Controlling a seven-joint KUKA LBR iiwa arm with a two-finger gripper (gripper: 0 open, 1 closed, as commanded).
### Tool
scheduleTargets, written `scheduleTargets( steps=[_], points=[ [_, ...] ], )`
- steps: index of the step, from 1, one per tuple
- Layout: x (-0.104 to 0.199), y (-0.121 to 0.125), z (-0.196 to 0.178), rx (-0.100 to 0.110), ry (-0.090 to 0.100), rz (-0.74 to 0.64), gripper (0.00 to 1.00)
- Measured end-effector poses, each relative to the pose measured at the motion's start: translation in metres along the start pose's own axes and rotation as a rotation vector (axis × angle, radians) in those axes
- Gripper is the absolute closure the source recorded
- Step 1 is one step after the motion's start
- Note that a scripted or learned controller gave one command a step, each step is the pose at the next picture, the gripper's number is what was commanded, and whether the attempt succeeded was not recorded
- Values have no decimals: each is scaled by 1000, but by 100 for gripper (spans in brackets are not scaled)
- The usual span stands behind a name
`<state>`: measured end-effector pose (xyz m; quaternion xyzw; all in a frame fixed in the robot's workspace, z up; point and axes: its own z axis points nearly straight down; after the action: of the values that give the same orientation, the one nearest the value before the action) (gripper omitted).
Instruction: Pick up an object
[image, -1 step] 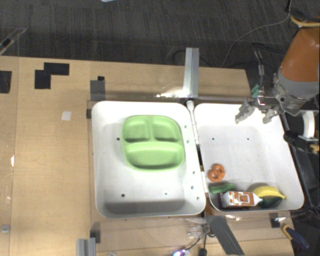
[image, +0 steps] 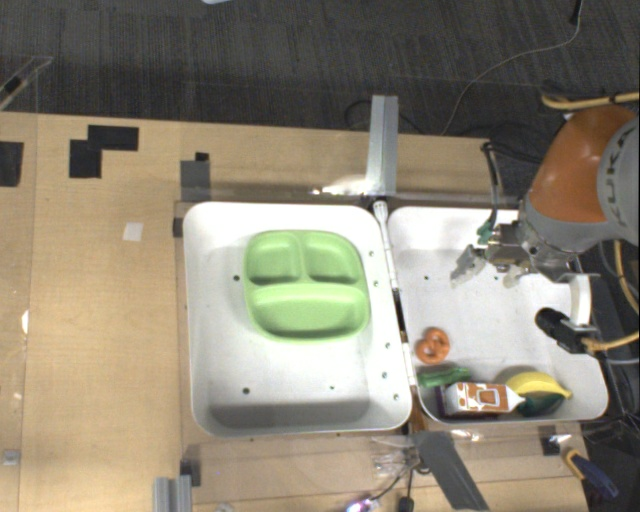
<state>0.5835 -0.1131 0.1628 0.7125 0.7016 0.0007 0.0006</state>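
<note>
My gripper (image: 489, 271) hangs over the upper middle of the right bin (image: 440, 240), fingers spread open with nothing between them. Below it, near the bin's front edge, lie an orange pretzel-shaped ring (image: 433, 345), a green vegetable (image: 441, 377), a small brown and white carton (image: 478, 399) and a yellow banana (image: 536, 384) resting on a dark green item (image: 542, 404). The ring lies roughly a gripper's width below and left of the fingers. A green divided plate (image: 304, 283) sits in the left bin (image: 215, 330).
A metal divider post (image: 384, 150) stands at the back between the bins. The grey and orange arm (image: 585, 190) covers the right bin's upper right corner. A black cable fitting (image: 560, 328) sits at the right rim.
</note>
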Motion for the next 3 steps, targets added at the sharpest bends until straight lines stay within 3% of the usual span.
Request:
scheduleTargets(
  steps=[1,2,3],
  points=[
    [13,-35,71,-14,0,59,0],
    [18,-33,40,-2,1,268,0],
    [-3,-68,63,-38,1,15,0]
  ],
)
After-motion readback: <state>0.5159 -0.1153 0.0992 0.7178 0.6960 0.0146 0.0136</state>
